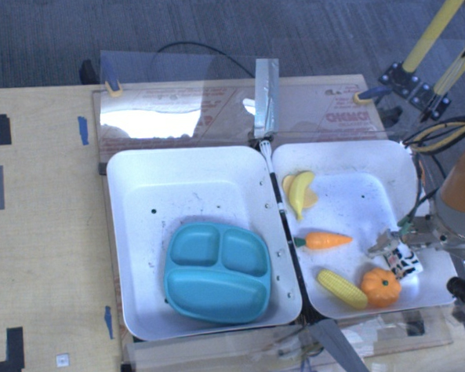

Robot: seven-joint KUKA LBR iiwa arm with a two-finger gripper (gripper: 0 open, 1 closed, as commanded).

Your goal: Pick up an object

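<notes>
The right bin (349, 160) holds a yellow banana (300, 191) at its far left, an orange carrot (326, 241) in the middle, and a yellow corn cob (341, 287) beside a small orange pumpkin (380, 287) at the near edge. A small black-and-white object (404, 262) lies just right of the pumpkin. My gripper (389, 245) hangs low over the bin's right side, directly above the black-and-white object and just beyond the pumpkin. Whether it touches either cannot be made out.
The left bin (138, 187) bears a teal divided plate (218, 272) in its near half. A metal divider (266, 97) stands behind the bins. Cables and a yellow-barred stand (424, 48) crowd the far right, by the arm (461, 195).
</notes>
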